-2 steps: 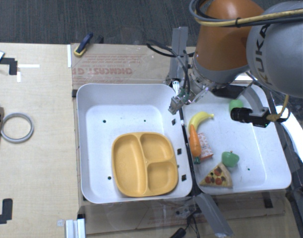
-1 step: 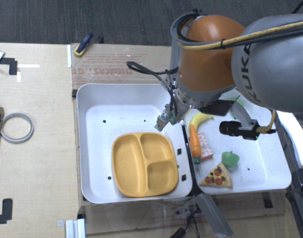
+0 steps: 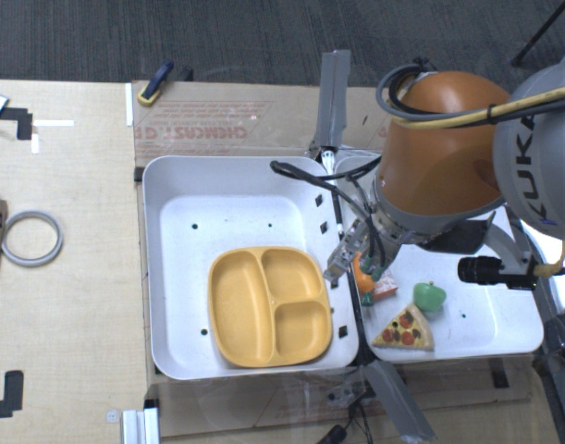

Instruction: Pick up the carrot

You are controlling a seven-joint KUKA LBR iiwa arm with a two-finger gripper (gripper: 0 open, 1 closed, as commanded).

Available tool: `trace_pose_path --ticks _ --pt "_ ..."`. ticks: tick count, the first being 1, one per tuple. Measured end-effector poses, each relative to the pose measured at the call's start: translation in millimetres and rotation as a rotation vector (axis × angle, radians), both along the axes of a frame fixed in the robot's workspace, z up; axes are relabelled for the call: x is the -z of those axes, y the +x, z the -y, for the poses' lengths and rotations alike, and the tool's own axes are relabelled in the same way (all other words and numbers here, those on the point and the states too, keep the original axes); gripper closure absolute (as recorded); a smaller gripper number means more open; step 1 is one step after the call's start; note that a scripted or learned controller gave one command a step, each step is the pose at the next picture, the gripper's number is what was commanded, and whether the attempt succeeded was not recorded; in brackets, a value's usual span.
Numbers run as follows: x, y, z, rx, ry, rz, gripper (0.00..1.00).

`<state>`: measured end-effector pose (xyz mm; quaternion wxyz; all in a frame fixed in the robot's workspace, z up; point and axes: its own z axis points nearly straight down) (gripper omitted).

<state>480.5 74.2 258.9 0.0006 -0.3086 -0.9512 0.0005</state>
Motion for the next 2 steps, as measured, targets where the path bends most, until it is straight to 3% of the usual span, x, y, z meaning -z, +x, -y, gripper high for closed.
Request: trace_pose_path --ticks 1,2 --pt "15.8 14.8 17.5 -0.101 0.0 0.0 1.0" --pt "67.9 -2.5 31.3 -0.436 0.001 0.0 1.0"
